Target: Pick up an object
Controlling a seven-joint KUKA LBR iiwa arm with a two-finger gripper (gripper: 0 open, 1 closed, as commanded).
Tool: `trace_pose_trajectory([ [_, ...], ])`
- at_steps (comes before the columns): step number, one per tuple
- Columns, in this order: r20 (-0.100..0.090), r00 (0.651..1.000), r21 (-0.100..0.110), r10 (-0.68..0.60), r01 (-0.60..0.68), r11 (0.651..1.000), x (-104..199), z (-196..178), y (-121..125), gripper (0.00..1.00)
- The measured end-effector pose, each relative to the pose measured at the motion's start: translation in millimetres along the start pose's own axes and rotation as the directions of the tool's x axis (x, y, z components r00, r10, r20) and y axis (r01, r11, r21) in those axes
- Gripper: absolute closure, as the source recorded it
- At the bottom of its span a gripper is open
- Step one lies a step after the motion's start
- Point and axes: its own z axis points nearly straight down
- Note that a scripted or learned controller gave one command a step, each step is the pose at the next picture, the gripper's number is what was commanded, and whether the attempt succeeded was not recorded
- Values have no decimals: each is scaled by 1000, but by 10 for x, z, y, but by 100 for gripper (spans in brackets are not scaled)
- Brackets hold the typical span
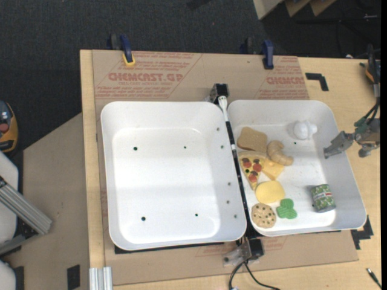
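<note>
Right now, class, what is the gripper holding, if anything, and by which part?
Nothing is held. The gripper hovers at the right bin's right edge, apart from the toy food, with nothing between its fingers.

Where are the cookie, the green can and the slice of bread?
cookie (263, 215), camera view, middle of its top.
green can (323, 198), camera view, middle of its label.
bread (252, 139), camera view, middle of its brown face.

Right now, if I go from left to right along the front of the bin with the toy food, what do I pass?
Cookie → green broccoli piece → green can.
</note>
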Motion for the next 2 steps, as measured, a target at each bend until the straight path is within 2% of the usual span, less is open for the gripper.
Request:
trace_pose_trajectory([
  [1, -14, 1000, -2, -7, 7, 1000, 46, 1502, 546, 0],
  [2, -9, 1000, 0, -6, 6, 1000, 25, 1473, 1131, 0],
])
